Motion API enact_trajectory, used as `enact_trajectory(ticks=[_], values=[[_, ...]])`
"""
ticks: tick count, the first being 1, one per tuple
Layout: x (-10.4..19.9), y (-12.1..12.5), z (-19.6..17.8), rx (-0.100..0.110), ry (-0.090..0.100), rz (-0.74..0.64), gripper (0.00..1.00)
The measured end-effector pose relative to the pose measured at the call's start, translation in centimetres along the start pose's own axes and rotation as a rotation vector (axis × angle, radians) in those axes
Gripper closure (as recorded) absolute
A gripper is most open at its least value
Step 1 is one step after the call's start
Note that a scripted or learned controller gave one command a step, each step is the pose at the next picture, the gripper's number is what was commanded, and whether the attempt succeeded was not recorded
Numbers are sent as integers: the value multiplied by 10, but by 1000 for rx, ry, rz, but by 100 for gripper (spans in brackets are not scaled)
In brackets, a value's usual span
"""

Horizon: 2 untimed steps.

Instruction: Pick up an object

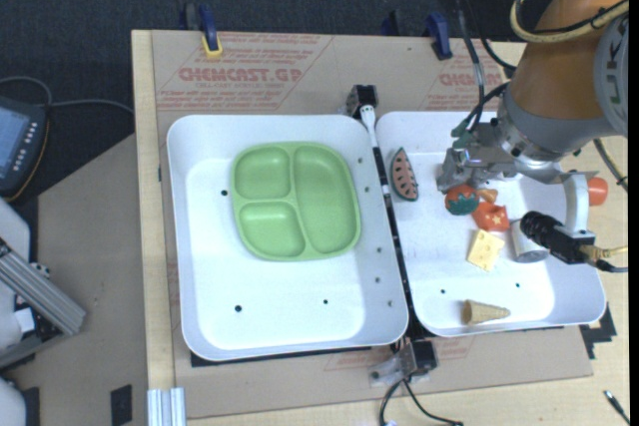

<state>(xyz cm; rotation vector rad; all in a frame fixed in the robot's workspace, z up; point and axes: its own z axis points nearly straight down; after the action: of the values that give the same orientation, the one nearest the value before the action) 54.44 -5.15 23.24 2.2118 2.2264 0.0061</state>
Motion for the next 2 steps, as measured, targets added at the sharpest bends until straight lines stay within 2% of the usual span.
enact_trajectory(ticks=[1,2], values=[[49,27,-4,1,0,0,100],[62,36,1,3,-1,5,100]])
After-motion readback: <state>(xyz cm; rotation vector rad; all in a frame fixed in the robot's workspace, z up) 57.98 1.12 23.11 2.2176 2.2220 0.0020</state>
